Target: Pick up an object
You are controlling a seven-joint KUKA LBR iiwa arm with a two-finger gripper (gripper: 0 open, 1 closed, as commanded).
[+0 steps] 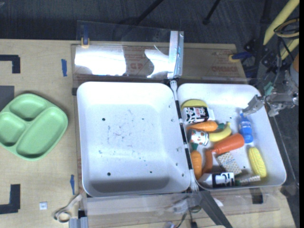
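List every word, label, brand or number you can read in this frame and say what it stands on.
None can be read.
Black-and-white carton in the right bin: dark print, too blurred.
Small white cup with a red and dark graphic: illegible.
Black bottle with a white label: lettering too small.
Blue bottle: no legible label.
Cardboard strip behind the bins: faint reddish print, unreadable.

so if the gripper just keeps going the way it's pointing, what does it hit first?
Probably the blue bottle. The gripper slants down and left into the right bin, and the bottle lies just below its tip. Depth is unclear from this one view, so it might touch bare bin floor first.
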